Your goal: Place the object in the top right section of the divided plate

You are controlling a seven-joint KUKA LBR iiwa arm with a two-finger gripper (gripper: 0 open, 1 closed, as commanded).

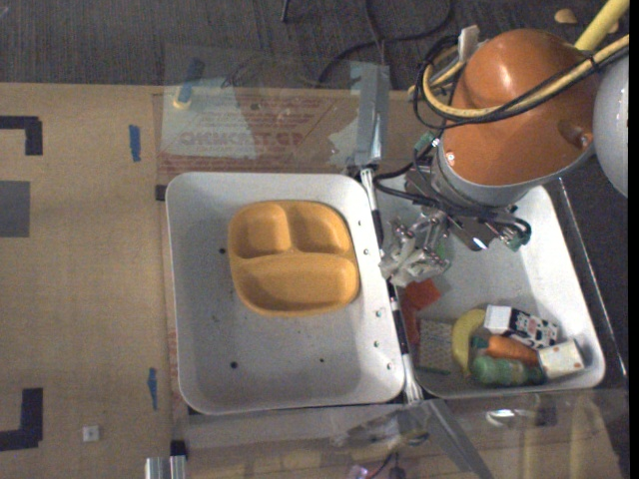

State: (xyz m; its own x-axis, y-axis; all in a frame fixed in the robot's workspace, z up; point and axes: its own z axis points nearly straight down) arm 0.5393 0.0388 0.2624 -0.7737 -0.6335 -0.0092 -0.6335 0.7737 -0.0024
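Note:
A yellow divided plate lies in the upper part of the left bin; it has two small sections at the top and one wide section below. Nothing lies in its top right section. My gripper hangs under the orange wrist, low over the left edge of the right bin, just right of the plate. Directly below it a small red object lies on the bin floor. I cannot make out whether anything sits in the gripper.
The right bin's lower part holds a grey textured pad, a yellow banana-like piece, an orange carrot, a green item and some small white boxes. A metal divider separates the bins.

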